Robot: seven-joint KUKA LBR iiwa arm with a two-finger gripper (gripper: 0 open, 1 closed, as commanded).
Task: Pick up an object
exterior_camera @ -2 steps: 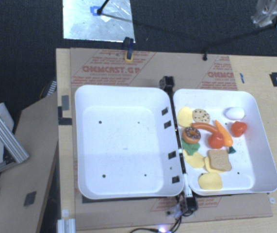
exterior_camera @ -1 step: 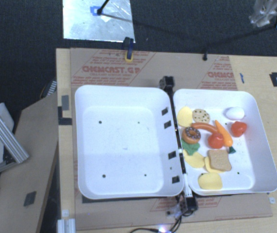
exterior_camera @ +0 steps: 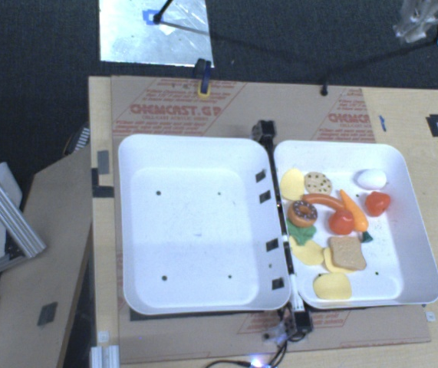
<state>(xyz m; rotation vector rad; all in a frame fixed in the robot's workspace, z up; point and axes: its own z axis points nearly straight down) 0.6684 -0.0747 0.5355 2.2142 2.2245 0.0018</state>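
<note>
Hanging at the top right corner of the view, well away from both bins, the gripper point(exterior_camera: 426, 10) appears as a pale, blurred shape over the dark floor, and whether it is open or closed cannot be told; nothing can be seen in its grasp. Very little of the arm behind it is visible, so its pose beyond that high, withdrawn position cannot be read. On the counter point(exterior_camera: 103, 228) two shallow white bins sit side by side, joined along a row of dark clips. The left bin point(exterior_camera: 195, 221) shows only its white floor. The right bin point(exterior_camera: 410, 228) holds a cluster of toy food gathered toward its left and middle. A white egg point(exterior_camera: 370, 179) lies near the far wall, with a red tomato point(exterior_camera: 377, 202) just beside it. A speckled cookie point(exterior_camera: 317, 182) sits next to a yellow slice point(exterior_camera: 293, 182), and below them a frosted doughnut point(exterior_camera: 303, 212) rests near the dividing wall, touching a green leaf point(exterior_camera: 303, 233). A sausage point(exterior_camera: 324, 201) and an orange carrot point(exterior_camera: 354, 210) lie around another red tomato point(exterior_camera: 341, 222). A slice of toast point(exterior_camera: 347, 253) sits nearer the front, with a yellow piece point(exterior_camera: 332, 286) just beyond it.
</note>
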